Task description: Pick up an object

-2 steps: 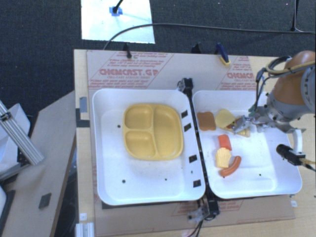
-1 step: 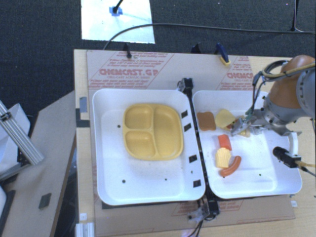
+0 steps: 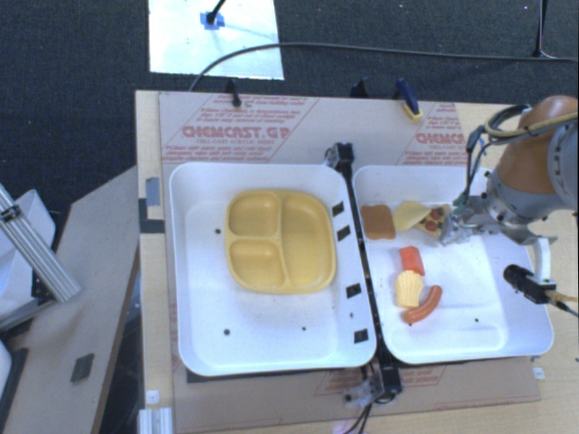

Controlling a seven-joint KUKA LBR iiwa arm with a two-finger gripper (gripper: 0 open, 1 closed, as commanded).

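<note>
Several toy foods lie in the right bin [image 3: 488, 333]. A brown toast slice [image 3: 378, 221] sits at its upper left, with a pale yellow wedge [image 3: 410, 213] and a pizza slice [image 3: 433, 220] beside it. Lower down are an orange-red piece [image 3: 412, 259], a yellow ridged piece [image 3: 409, 288] and a red sausage [image 3: 422, 305]. My gripper [image 3: 454, 230] is low in the right bin, right against the pizza slice's right end. Nothing is visibly held in it. The grey arm with its orange band [image 3: 543, 120] comes in from the right.
The left bin [image 3: 199, 333] holds a yellow compartment plate [image 3: 279, 240]. A black divider with clips [image 3: 355, 251] runs between the bins. A black fitting [image 3: 529, 283] on the arm hangs over the right bin's right side. Cables cross the dark floor behind the bench.
</note>
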